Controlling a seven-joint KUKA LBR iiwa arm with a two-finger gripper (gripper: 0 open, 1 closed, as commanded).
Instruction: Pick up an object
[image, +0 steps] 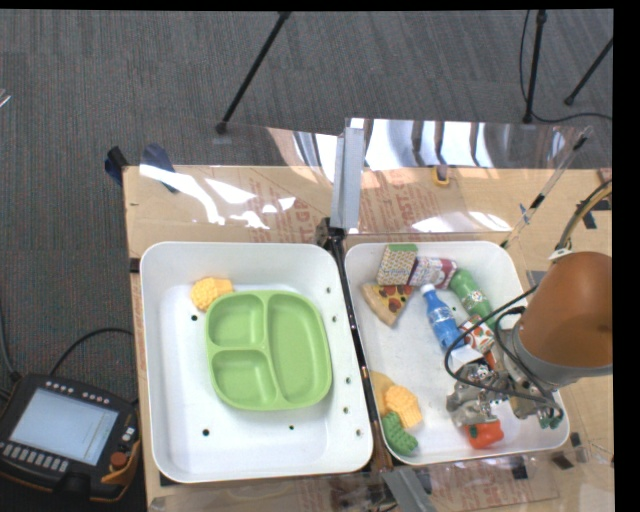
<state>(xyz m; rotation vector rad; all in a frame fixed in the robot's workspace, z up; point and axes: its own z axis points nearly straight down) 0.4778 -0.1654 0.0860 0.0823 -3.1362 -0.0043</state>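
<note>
While a green divided plate (268, 350) and a yellow corn piece (209, 291) lie in the left bin (165, 400), the right bin (505, 262) crowds a pizza slice (386, 301), a blue bottle (439, 316), a green bottle (468, 292) and a small box (396, 264). From the right, the arm (568, 312) bends low over the near right corner, its gripper (486, 400) just above an orange-red object (484, 433). How the gripper is set cannot be told; wrist clutter hides it.
</note>
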